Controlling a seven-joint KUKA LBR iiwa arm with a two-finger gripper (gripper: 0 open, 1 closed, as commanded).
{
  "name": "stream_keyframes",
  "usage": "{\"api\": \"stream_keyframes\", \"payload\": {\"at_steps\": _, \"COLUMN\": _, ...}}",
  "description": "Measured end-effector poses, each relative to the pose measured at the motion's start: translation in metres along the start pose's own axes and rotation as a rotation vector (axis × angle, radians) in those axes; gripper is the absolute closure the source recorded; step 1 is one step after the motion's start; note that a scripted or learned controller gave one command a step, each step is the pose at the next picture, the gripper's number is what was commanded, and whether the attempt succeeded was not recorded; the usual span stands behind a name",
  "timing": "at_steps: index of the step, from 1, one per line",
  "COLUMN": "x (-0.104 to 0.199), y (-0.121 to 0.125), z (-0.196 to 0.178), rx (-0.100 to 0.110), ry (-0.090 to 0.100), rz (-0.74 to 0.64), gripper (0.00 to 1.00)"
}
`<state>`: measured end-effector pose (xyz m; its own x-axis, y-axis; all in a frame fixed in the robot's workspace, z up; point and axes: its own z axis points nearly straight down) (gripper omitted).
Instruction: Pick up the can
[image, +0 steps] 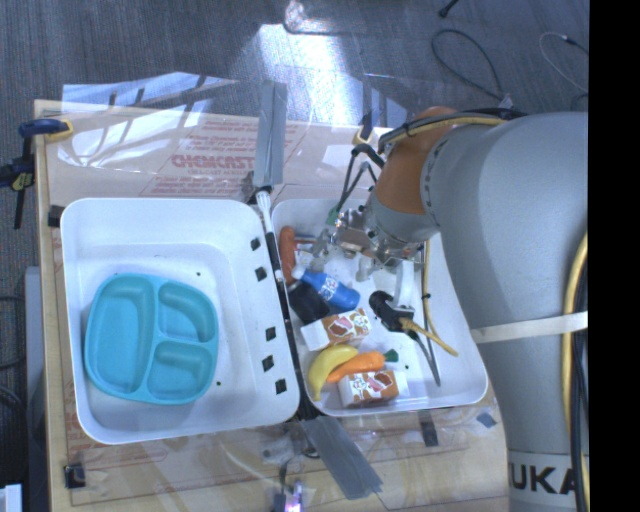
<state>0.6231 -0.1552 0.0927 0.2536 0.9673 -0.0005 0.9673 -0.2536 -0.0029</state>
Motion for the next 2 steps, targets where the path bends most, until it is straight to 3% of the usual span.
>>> {"api": "stream_keyframes", "payload": {"at_steps": 1, "x": -0.023, "y": 0.041, "z": 0.001, "rx": 0.001, "ry": 0.001, "rz": 0.087, "gripper": 0.00}}
{"api": "stream_keyframes", "payload": {"at_steps": 2, "x": -0.033, "y": 0.044, "z": -0.032, "rx": 0.000, "ry": 0.001, "rz": 0.119, "gripper": 0.00}}
